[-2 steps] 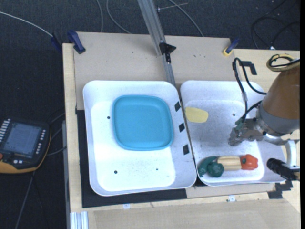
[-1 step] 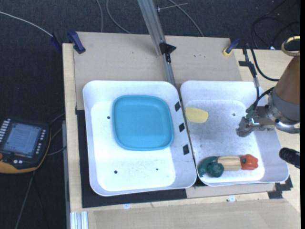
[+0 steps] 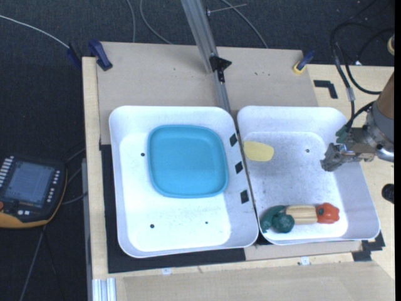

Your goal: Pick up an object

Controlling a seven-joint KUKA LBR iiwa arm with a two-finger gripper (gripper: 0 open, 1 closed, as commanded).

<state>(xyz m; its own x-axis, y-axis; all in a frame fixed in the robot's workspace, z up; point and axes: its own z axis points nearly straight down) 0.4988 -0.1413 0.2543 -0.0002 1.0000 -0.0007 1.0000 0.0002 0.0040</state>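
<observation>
I have the grey two-finger gripper (image 3: pixel 332 158) poised over the right white bin's (image 3: pixel 357 196) right edge, finger state unclear to me, with the wooden stick toy with red and green ends (image 3: pixel 301 216) lying reachable along its near edge.

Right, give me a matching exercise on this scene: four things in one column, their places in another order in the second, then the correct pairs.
Things:
1. square turquoise plastic plate
2. pale yellow rounded piece
3. toy with green, tan and red parts
4. grey metal end effector

Places:
A. near edge of the right white bin
B. over the right side of the right bin
C. middle of the left white bin
D. far left corner of the right bin

Pairs: 1-C, 2-D, 3-A, 4-B
</observation>
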